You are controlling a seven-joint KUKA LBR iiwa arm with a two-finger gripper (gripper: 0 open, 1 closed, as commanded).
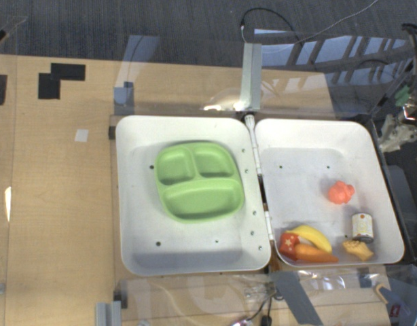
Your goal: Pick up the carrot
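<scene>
The orange tapered carrot (315, 253) lies on its side against the near wall of the right-hand shallow white bin (310, 145), in the bin's near-left corner, its length running roughly along that wall. A yellow curved banana (312, 237) rests just behind it and touches it, and a small red rounded item (288, 242), which looks like a tomato or strawberry, sits at the carrot's left end, pressed into the corner. Further right along the same wall sits a small tan, lumpy piece (358, 250), apart from the carrot, with a short cylinder with a pale body and dark end (362, 226) just behind it. A coral-pink rounded object (341, 192) stands alone near the middle-right of the bin floor, well apart from the carrot group.

The left-hand shallow white bin (137, 182) touches the right one along a shared rim and holds a light green plastic plate with three compartments (197, 180), lying flat near its centre.

Some dark equipment and cables show at the right edge of the view, but the gripper's state cannot be told.
</scene>
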